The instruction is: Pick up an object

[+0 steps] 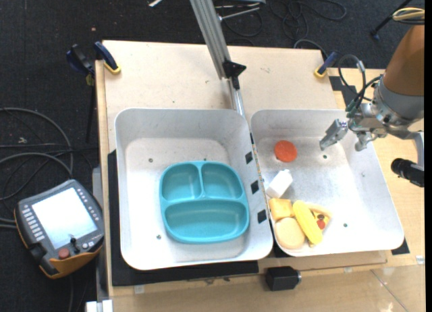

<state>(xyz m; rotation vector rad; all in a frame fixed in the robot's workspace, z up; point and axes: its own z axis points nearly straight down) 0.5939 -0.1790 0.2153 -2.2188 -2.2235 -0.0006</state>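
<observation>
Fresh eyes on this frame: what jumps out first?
The turquoise divided tray in the left bin draws the eye first, lying alone on the white floor. Next comes the right bin: an orange-red round piece near its middle, a white block below it, and a yellow and tan food cluster at its front left corner. The pincer hangs over that bin's far right, apart from all of them.

Arm enters from right; gripper point(345, 135) hangs over right bin point(368, 196), jaws apart, nothing between them. Orange ball point(285, 150) to its left, white block point(279, 184) below that. Near front wall: banana point(307, 223) beside what looks like bread point(290, 234). Left bin point(135, 142) holds teal divided tray point(202, 201).
</observation>
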